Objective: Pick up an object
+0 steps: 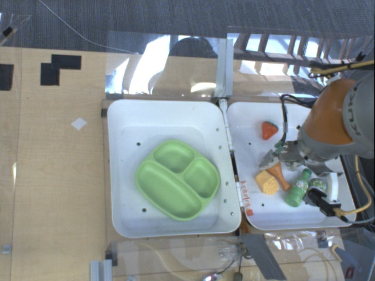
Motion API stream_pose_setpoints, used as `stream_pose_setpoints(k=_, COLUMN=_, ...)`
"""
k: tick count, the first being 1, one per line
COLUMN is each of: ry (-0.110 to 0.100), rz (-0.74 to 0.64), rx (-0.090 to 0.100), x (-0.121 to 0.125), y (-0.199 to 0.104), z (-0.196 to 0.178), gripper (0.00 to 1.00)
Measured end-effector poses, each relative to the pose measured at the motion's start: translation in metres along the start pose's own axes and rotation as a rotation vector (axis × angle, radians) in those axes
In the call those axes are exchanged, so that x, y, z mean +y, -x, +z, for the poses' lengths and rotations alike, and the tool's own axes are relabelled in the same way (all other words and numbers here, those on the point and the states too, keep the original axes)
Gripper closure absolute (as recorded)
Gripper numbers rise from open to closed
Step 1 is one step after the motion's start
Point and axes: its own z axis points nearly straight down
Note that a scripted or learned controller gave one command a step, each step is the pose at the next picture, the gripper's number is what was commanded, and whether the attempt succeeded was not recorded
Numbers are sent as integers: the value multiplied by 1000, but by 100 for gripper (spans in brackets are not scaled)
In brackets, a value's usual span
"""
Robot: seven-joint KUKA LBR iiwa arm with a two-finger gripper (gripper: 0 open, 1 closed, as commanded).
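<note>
From the camera above, the bench (53,174) carries two white bins side by side. The left bin (126,215) holds a green divided plate (177,179), lying flat near its middle. The right bin (258,215) holds the small things to pick from: a red piece (269,130) toward the far side, well apart from the others, then a yellow block (268,184) touching an orange stick (278,175), and just beside them a green bottle (297,191) lying on its side.

The grey arm (328,122) with its orange band reaches in from the right and hangs low over that cluster. The claw (280,155) sits just above the orange stick, but its metal parts blur together here, so I cannot tell whether it is wide or narrow.

Nothing looks lifted: every item rests on the bin floor. By my reading the reach is done, and the grasp and the lift are left.
</note>
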Motion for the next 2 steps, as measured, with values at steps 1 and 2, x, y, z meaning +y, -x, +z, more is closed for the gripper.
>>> stream_pose_setpoints(k=1, ry=2, rz=-7, rx=5, x=4, y=-5, z=-8, gripper=100)
stream_pose_setpoints(k=2, ry=-19, rz=-5, rx=2, x=56, y=-67, z=-90, gripper=100)
